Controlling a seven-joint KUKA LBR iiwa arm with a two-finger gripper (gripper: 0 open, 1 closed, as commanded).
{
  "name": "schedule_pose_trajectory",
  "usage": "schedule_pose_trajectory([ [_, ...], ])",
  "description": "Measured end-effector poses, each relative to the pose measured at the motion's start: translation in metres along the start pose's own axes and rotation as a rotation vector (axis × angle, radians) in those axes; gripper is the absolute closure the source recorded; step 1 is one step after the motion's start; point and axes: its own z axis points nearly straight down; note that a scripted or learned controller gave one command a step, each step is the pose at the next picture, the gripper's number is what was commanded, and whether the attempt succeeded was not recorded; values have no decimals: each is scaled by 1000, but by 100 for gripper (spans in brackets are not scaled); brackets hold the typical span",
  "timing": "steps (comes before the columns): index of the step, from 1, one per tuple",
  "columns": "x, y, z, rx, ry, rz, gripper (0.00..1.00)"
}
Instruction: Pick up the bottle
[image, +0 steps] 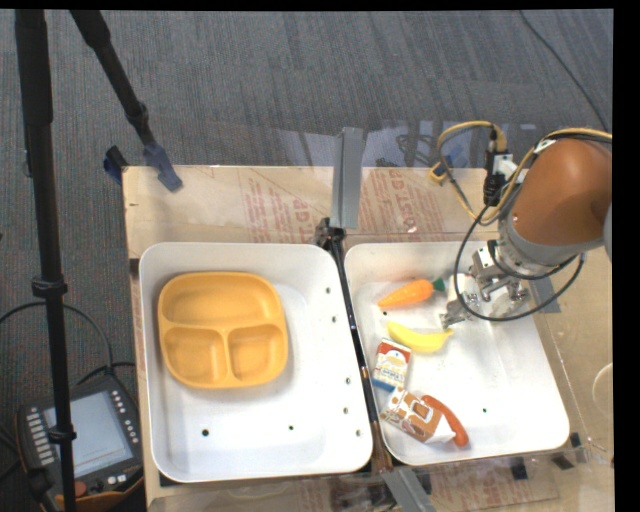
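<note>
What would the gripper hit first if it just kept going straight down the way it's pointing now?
Probably the bare floor of the right bin, just right of the banana. The gripper hangs beside the banana's right end, so it could brush it; depth is hard to judge from this slanted view. The carrot lies further left.

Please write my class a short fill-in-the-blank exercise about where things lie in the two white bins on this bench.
1. The orange divided plate lies in the ______ bin.
2. The toy carrot lies just above the yellow ______ in the right bin.
3. The plate has ______ compartments.
4. The claw hovers just to the right of the ______.

Missing words: left; banana; three; banana
</note>
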Motion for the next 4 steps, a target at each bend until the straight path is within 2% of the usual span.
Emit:
schedule_pose_trajectory([
  [1,-34,0,1,-5,2,423,0],
  [2,0,1,1,-3,2,460,0],
  [3,-1,0,1,-2,1,31,0],
  [4,-1,0,-7,-1,-7,41,100],
])
